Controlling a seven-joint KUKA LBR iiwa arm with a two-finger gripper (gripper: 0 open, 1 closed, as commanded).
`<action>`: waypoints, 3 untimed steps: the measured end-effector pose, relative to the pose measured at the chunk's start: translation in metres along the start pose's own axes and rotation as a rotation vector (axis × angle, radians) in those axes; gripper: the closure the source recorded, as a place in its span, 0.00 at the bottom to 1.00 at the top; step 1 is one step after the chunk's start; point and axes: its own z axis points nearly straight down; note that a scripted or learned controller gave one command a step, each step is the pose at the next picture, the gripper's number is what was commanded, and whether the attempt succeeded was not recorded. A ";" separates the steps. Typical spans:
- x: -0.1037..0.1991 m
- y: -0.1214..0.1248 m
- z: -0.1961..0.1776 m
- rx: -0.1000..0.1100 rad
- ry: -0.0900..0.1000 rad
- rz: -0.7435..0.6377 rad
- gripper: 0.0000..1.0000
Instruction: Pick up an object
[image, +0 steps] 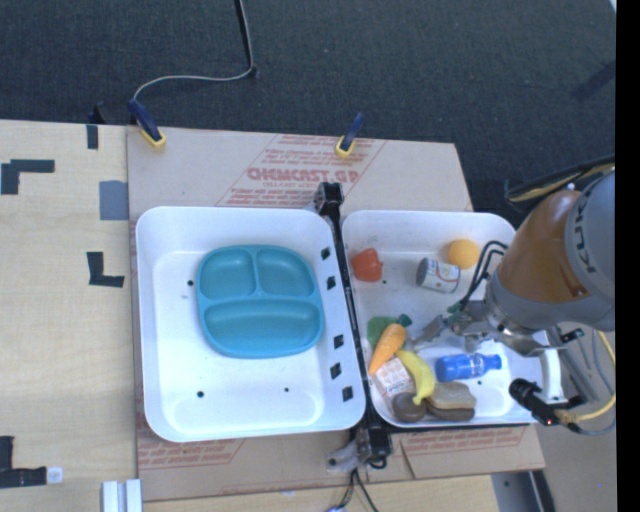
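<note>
- No object has been lifted yet; the task is judged to be at the approach, with the grasp and the lift left to do.
- The gripper (447, 322) is seen low in the right bin (400, 222), at its 3 o'clock side.
- Whether it is released or clenched cannot be told; nothing is seen held.
- The blue bottle (466, 366) lies at its 5 o'clock, the carrot (387, 346) at its 9 o'clock.

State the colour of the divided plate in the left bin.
Light blue; the divided plate shows best in the camera view, lying in the left bin.
</note>
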 end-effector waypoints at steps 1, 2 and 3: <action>0.029 0.049 -0.007 0.005 0.002 -0.003 0.00; 0.039 0.125 0.010 -0.001 0.001 -0.003 0.00; 0.044 0.147 0.014 0.069 -0.013 -0.003 0.00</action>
